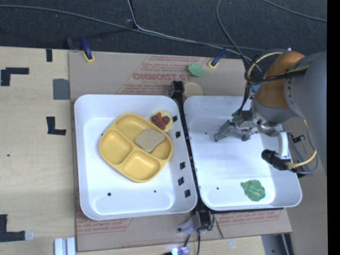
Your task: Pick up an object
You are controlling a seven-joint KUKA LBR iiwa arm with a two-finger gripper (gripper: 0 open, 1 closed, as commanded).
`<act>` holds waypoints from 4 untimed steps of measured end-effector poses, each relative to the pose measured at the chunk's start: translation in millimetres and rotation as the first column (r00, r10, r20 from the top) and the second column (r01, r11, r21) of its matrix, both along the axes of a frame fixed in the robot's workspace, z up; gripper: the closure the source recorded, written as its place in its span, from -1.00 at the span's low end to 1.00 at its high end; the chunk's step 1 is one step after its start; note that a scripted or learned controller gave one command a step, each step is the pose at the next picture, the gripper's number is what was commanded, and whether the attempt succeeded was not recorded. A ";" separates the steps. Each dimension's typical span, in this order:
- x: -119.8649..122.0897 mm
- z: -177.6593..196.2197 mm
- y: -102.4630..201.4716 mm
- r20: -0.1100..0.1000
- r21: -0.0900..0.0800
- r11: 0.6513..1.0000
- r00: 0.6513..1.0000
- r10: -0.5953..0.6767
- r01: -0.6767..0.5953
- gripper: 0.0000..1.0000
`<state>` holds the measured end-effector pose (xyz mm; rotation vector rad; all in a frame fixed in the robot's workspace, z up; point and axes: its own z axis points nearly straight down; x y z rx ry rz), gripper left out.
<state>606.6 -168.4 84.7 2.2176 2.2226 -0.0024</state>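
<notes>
My gripper (231,136) hangs over the upper middle of the right bin (212,195), open, with nothing between its fingers. A green leafy piece (253,189) lies in that bin's near right corner, well below and to the right of the gripper. In the left bin (90,195) sits a yellow divided plate (118,145) with a tan bread slice (149,139) on it. A small red berry piece (161,120) rests at the plate's far right corner.
A small green item (195,69) lies on the cardboard beyond the bins. A black divider (183,142) runs between the two bins. Clamps (86,52) hold the cardboard at the far edge. Cables cross the dark floor behind.
</notes>
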 end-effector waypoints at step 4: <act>10.8 162.4 -6.6 0.003 0.002 1.000 1.000 0.000 0.000 1.00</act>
